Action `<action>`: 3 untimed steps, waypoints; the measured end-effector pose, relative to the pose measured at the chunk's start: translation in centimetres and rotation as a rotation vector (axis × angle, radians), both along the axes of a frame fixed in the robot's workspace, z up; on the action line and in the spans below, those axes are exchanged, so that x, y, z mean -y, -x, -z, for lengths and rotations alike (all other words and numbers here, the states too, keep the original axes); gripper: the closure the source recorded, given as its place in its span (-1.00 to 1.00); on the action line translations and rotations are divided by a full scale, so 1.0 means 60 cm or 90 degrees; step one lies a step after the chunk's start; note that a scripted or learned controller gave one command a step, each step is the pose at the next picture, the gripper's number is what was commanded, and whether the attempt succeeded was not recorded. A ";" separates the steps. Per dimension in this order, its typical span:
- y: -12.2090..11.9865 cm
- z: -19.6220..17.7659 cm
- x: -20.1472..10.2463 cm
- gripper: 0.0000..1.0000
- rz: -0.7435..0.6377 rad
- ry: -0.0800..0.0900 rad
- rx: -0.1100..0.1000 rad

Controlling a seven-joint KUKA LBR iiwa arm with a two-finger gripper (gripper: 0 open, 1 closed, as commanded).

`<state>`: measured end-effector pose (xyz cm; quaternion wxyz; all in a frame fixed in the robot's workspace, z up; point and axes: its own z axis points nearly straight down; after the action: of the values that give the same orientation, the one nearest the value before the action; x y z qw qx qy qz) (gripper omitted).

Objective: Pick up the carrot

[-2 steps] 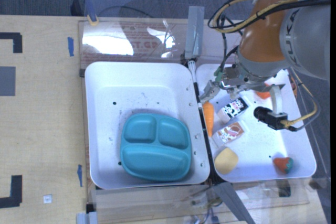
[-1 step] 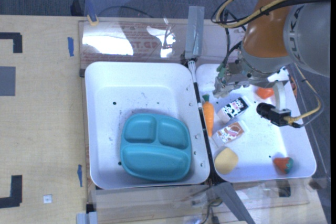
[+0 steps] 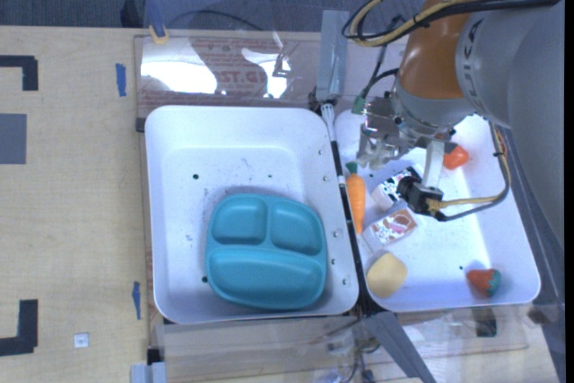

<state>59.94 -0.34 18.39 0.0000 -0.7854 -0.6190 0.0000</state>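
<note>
Carrot (image 3: 356, 200) just below gripper (image 3: 371, 155) — apart, ungrasped — finger state unclear.

My carrot (image 3: 356, 201) is orange with a green top, lying lengthwise along the right bin's (image 3: 511, 278) left wall, green end pointing away.

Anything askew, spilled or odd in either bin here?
Nothing spilled or broken. The carrot lies along the right bin's left wall, by the divider. The teal tray sits slightly askew in the left bin. The gripper hovers above the carrot's top end.
</note>
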 end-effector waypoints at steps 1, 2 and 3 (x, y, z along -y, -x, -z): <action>0.016 -0.023 -0.085 1.00 0.339 0.000 -0.001; -0.077 -0.074 -0.172 1.00 0.604 -0.001 0.000; 0.004 -0.257 -0.177 1.00 0.710 -0.004 0.003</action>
<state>59.71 10.28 33.82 0.0010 -0.9940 -0.1092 -0.0038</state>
